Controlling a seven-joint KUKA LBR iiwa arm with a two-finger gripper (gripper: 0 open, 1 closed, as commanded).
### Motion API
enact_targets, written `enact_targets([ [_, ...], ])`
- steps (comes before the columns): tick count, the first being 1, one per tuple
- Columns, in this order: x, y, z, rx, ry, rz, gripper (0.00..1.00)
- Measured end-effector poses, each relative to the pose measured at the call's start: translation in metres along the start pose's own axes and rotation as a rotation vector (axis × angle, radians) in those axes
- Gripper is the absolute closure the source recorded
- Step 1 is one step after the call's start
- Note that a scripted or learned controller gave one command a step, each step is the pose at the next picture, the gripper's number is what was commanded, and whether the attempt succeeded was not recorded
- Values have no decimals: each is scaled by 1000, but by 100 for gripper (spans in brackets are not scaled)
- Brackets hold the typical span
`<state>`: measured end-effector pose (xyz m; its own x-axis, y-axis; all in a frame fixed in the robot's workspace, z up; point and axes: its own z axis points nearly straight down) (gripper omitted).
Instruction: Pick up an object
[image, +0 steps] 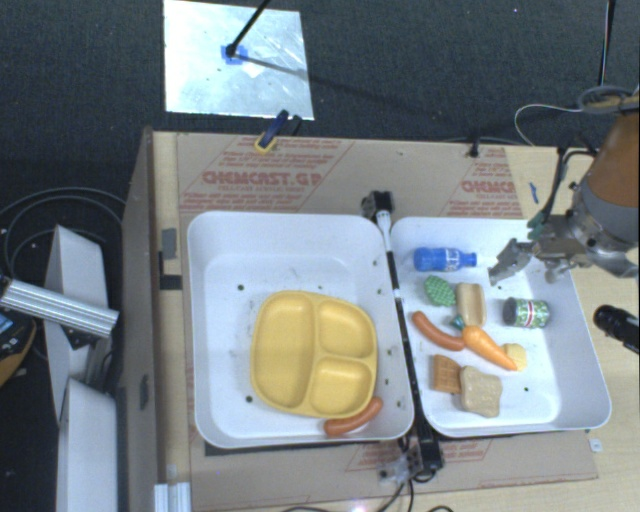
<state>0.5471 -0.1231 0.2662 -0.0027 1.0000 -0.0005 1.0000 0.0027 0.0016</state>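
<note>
Two white bins on tabletop | right bin (590, 400): pincer (520, 258) at 1 o'clock, spread, pinching nothing | small can (526, 313) on its side near 3 o'clock, just below pincer | likely light, stiff, slick, rolls; grip across its round body

Two bins set side by side on bench, divided tray (312, 352) held in left bin (225, 262), sausage (352, 417) laid just before tray, right bin (580, 385) loaded with bottle (444, 260) at rear, can (526, 312) right, carrot (488, 346) centre, bread (479, 391) at front.
</note>
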Motion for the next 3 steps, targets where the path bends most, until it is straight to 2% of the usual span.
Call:
enact_targets([
  [1, 25, -11, 89, 2, 1, 1, 0],
  [2, 39, -5, 162, 3, 1, 1, 0],
  [3, 39, 29, 179, -6, -1, 0, 0],
])
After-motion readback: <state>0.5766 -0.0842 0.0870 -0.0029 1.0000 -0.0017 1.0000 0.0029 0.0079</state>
